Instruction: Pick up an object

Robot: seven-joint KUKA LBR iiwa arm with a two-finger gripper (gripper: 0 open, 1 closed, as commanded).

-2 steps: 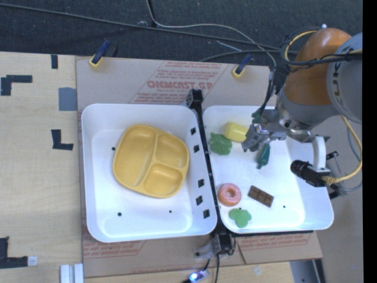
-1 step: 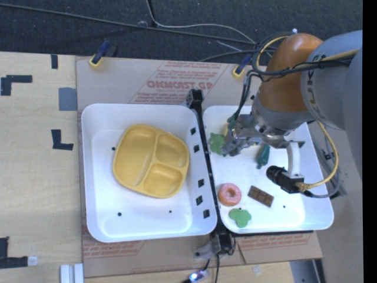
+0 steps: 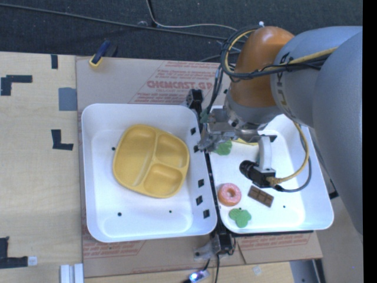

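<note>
Jaws (image 3: pixel 217 141) low, touching green piece (image 3: pixel 224 148).

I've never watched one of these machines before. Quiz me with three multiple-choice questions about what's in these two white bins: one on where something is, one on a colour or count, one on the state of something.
1. Where does the yellow divided plate lie?
A. in the left bin
B. in the right bin
C. on the cardboard outside the bins

2. What colour is the icing on the doughnut?
A. blue
B. pink
C. white

3. How does the brown chocolate bar sit?
A. lying flat on the bin floor
B. stacked on the doughnut
C. resting on the yellow plate

Answers: 1 A, the plate fills the middle of the left bin. 2 B, its ring is pink. 3 A, it lies flat in the right bin, apart from the doughnut.
</note>
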